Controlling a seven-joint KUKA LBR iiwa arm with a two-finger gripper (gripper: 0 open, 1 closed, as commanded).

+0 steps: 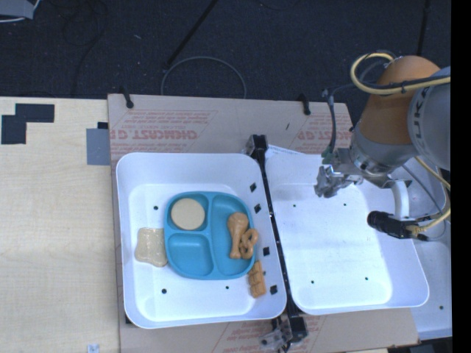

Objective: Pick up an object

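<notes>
Bins (pixel 221 311) – smooth glossy white plastic; tray (pixel 193 259) – matt blue plastic.

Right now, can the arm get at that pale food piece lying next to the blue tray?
Probably yes. The pale piece lies uncovered on the left bin's floor, beside the blue tray. The gripper hangs over the right bin.

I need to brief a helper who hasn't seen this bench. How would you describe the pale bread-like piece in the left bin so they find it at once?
Start at the left white bin and find the blue divided tray in it. The pale bread slice lies on the bin floor against the tray's left edge. Unlike the round cracker and the brown pretzel, it sits outside the tray.
</notes>
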